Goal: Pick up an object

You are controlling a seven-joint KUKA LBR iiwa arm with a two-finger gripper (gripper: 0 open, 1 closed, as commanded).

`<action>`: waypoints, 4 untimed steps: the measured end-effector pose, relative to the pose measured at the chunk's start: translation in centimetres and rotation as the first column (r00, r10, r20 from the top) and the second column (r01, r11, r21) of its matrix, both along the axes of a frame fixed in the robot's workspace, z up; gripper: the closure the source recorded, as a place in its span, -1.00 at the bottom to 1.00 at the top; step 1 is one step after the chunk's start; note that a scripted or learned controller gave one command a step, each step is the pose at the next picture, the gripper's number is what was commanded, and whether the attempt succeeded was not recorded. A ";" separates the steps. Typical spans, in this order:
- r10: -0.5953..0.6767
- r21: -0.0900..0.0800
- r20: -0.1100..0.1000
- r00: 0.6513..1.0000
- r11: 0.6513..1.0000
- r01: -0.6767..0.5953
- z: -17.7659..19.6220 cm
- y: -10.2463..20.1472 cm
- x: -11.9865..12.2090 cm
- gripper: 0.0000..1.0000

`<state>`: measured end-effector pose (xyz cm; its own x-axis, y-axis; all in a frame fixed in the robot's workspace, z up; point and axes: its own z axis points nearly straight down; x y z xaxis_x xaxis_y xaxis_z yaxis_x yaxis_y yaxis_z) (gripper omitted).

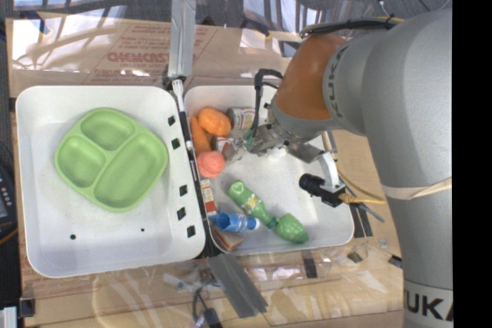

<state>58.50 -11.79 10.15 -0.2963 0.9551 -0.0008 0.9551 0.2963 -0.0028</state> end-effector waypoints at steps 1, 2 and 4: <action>0.319 0.004 -0.001 0.948 0.948 -0.319 0.7 -0.2 -2.9 -1.00; 0.319 0.004 -0.001 0.948 0.948 -0.319 0.7 -0.2 -2.9 -1.00; 0.305 0.003 0.000 0.952 0.952 -0.305 0.0 1.1 -3.2 1.00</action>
<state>55.34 -10.72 10.17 -0.5732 0.8194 0.0026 0.8194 0.5732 -0.0023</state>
